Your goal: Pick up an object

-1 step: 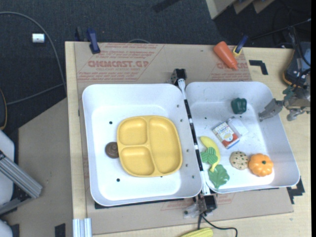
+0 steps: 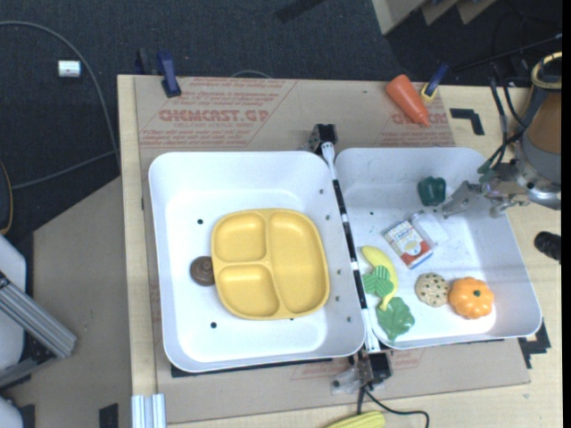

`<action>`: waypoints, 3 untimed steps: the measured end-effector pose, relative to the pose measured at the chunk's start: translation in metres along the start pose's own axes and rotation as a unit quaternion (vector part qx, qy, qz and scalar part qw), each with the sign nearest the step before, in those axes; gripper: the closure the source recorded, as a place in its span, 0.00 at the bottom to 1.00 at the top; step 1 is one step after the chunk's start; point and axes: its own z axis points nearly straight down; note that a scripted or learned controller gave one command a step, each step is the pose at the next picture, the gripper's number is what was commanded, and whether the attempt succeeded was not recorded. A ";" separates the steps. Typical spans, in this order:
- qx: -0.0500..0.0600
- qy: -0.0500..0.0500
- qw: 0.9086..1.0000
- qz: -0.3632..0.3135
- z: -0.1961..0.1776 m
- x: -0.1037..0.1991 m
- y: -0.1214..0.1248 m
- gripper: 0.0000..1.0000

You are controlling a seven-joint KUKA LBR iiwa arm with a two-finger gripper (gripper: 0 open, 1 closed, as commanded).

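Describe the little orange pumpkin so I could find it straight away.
Look in the right-hand white bin, at its near right corner. The pumpkin sits there beside a speckled cookie; it alone is round, bright orange and has a small green stem.

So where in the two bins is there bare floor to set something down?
Left bin: bare floor around the yellow divided plate, widest along the far side. Right bin: bare far-left corner; bare strip right of the carton. Crowded along its near side: banana, cookie, pumpkin.

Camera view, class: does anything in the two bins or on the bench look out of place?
Yes. A brown disc is tucked partly under the yellow plate in the left bin, and an orange carrot lies on the bench outside both bins.
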 end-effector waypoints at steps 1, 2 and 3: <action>-0.001 0.000 1.000 0.000 0.062 0.031 0.052 0.00; -0.002 -0.001 1.000 0.000 0.061 0.053 0.080 0.00; -0.004 -0.002 1.000 -0.001 0.050 0.053 0.081 1.00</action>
